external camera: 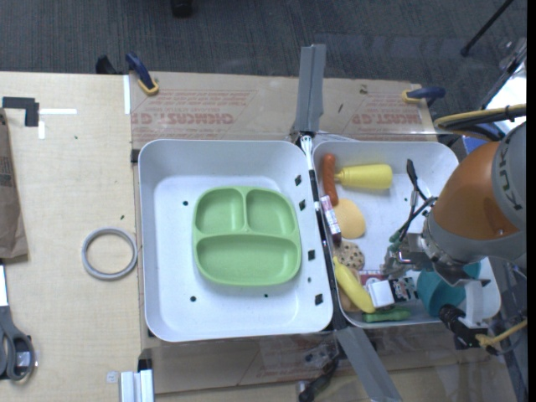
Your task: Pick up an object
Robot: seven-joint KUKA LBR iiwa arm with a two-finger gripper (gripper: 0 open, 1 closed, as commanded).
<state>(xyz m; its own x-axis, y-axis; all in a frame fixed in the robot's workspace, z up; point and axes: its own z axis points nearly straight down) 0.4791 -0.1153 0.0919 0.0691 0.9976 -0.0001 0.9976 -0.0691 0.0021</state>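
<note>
White right bin (pixel 435 153) is being reached into by the claw (pixel 400 268), near the banana (pixel 352 285) and cookie (pixel 352 255); its state cannot be told. One separate item should be targeted.

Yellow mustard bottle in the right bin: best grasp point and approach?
Likely top-down across the middle of the yellow mustard bottle. It lies on its side, long axis left-right, with open floor above and below. Close the fingers across its narrow width, clear of the hot dog at its left end.
</note>
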